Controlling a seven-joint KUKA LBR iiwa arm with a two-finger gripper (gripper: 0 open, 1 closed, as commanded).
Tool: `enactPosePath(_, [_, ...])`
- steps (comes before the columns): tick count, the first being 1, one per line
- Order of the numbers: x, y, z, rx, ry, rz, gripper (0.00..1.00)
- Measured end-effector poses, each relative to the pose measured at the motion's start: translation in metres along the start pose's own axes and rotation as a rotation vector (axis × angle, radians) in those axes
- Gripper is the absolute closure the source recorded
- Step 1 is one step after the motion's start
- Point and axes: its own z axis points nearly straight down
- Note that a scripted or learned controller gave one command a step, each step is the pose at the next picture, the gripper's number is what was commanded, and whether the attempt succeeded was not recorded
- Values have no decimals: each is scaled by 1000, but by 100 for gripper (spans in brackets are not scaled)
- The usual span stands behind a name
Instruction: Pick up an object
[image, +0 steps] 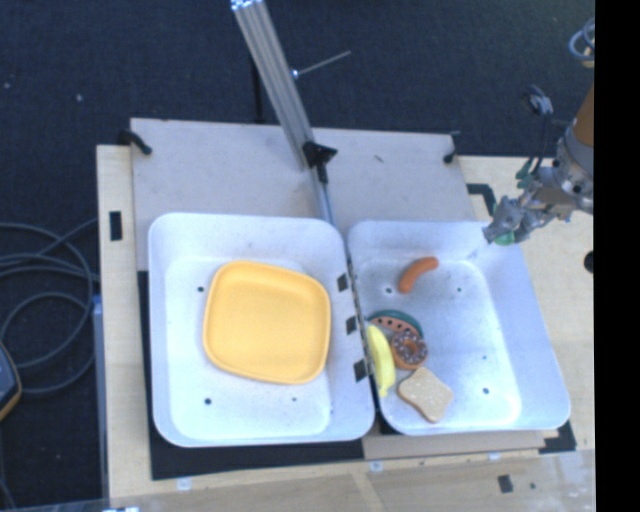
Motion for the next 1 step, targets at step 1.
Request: enactPosePath(1, [51,-6,13,4,1,-3,100])
